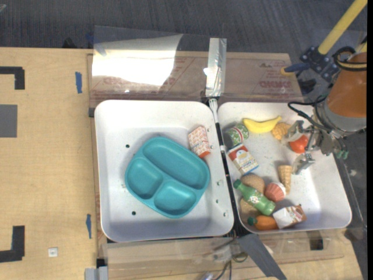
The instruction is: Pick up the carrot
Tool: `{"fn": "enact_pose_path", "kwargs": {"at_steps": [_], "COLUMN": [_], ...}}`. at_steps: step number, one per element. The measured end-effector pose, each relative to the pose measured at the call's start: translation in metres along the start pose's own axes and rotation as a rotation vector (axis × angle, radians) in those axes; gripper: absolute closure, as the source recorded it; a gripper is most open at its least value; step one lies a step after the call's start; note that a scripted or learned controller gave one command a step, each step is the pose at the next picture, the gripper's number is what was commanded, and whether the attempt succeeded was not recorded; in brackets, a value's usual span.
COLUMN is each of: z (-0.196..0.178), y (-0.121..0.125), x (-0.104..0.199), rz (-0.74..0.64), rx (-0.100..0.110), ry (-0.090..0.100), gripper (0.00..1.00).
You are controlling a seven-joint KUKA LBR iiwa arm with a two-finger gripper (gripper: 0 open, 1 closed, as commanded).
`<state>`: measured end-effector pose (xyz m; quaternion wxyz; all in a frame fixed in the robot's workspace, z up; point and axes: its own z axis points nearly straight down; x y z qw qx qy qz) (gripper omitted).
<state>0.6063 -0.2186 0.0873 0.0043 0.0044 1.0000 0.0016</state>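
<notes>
Down in the near corner of the right bin (344,209), the carrot (265,223) lies roughly level across the view, orange body pointing right and green top to the left, wedged between a green bottle (256,197) and a small white carton (289,215). The jaws (304,151) hang over the bin's far right part, beside a red item (298,144); whether they are parted or clenched, I cannot tell. So the carrot sits well apart from them, toward the camera and a little leftward.
</notes>
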Motion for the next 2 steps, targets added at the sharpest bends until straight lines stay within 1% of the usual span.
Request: {"fn": "enact_pose_path", "kwargs": {"at_steps": [1,2], "z": [-0.0134,-0.0126], "y": [0.0013,0.0014], "x": [-0.0032,-0.0028], "rz": [-0.001,-0.001], "rx": [0.0,0.0], "ry": [-0.01,-0.008], "gripper": [1.0,0.0]}}
